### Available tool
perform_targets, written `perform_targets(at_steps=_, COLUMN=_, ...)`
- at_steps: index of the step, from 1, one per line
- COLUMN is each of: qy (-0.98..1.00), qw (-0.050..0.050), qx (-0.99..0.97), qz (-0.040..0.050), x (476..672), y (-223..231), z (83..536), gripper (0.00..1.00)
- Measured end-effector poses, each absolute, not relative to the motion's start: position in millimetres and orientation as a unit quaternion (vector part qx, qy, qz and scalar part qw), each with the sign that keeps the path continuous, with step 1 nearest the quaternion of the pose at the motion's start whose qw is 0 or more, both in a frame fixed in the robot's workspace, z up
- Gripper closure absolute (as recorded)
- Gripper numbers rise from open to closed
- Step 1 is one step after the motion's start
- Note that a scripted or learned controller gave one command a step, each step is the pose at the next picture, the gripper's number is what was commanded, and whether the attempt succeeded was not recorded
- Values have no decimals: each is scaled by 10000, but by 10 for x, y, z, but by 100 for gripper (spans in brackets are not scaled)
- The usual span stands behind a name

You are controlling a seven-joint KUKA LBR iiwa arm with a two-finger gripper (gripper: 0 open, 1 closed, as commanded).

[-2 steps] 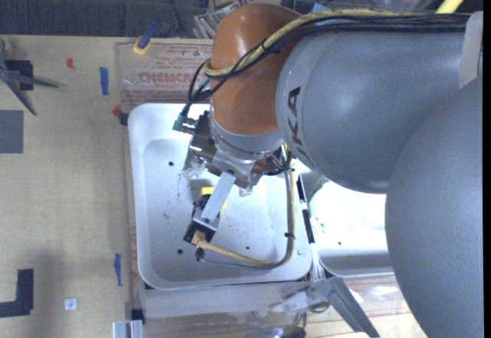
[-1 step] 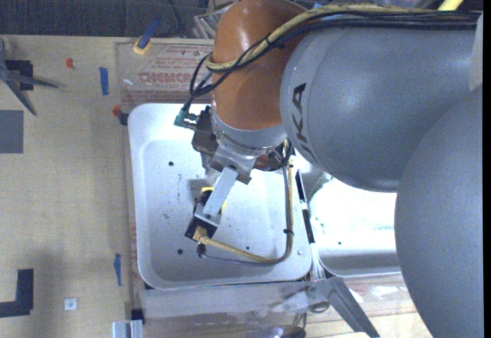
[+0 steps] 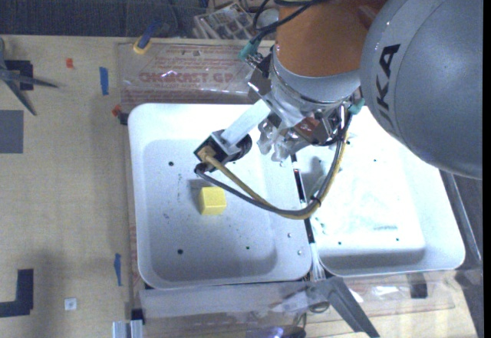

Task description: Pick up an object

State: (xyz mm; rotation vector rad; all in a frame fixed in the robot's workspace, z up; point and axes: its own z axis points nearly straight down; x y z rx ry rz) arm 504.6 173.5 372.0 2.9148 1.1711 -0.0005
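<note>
Arm [image 3: 383,45]: seen reaching in from the right, above both bins.
Left bin [image 3: 153,252]: white, set beside the right bin [image 3: 399,248].
Gripper [image 3: 280,146]: held over the left bin's far right part; whether open or closed cannot be told.
Yellow block [image 3: 212,201]: laid mid left bin, apart from the gripper.

Two white bins [image 3: 170,241], one yellow block [image 3: 212,201], one robot arm [image 3: 430,60]

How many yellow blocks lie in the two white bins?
1. The yellow block lies in the view's left bin, near its middle. The arm covers part of the right bin, so others may be hidden.
</note>
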Motion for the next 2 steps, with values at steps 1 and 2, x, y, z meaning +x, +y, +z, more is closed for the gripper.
perform_targets(at_steps=1, qy=4411, qw=-9, qx=8975, qz=-23, x=4839, y=993, z=3800, gripper=100)
perform_targets(at_steps=2, qy=3155, qw=0, qx=9489, qz=3, x=4798, y=1407, z=3779, gripper=100)
